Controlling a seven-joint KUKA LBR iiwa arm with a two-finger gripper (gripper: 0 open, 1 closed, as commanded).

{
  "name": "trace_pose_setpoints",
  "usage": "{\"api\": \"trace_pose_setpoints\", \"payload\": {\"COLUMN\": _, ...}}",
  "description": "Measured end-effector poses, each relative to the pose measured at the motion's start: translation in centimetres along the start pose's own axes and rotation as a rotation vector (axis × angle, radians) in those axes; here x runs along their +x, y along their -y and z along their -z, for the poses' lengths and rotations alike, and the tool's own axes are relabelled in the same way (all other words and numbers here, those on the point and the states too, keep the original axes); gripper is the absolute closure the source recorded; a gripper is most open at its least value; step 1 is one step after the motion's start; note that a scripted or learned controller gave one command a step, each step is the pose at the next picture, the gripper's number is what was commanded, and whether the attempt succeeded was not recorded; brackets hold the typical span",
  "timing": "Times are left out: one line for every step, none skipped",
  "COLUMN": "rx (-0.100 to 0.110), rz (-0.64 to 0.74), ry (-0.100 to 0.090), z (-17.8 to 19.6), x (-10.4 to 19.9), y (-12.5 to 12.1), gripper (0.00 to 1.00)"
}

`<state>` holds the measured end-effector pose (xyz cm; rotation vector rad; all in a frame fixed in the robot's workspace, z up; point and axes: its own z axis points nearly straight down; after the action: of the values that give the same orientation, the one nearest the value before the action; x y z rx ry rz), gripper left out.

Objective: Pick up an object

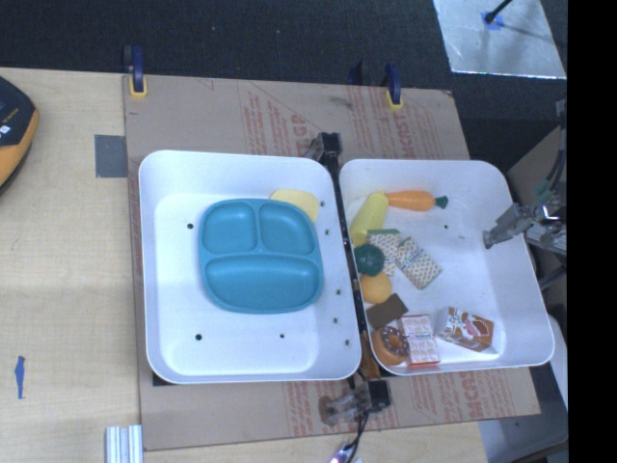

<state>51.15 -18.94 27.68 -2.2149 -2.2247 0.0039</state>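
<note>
My gripper point(501, 230) reaches in at the right rim of the right bin point(482, 177), low over its bare right side and apart from every object. The right bin's left half holds an orange carrot point(413, 200), a yellow banana-like piece point(368, 216), a dark green ball point(368, 258), a patterned packet point(413, 261), a small orange fruit point(376, 287), a brown square point(388, 310), a donut point(389, 344), a pink packet point(419, 340) and a brown-and-white packet point(468, 329).
The left bin point(174, 345) carries a blue divided plate point(260, 256), with a pale yellow item point(297, 201) behind it. Both bins rest on a cardboard sheet point(241, 114) clamped to the bench. A yellow-and-black object point(12, 128) lies at the far left.
</note>
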Motion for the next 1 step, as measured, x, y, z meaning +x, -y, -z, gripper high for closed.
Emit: {"api": "trace_pose_setpoints", "payload": {"rx": 0.009, "rz": 0.006, "ry": -0.005, "z": -12.12, "x": 5.17, "y": -4.35, "gripper": 0.00}}
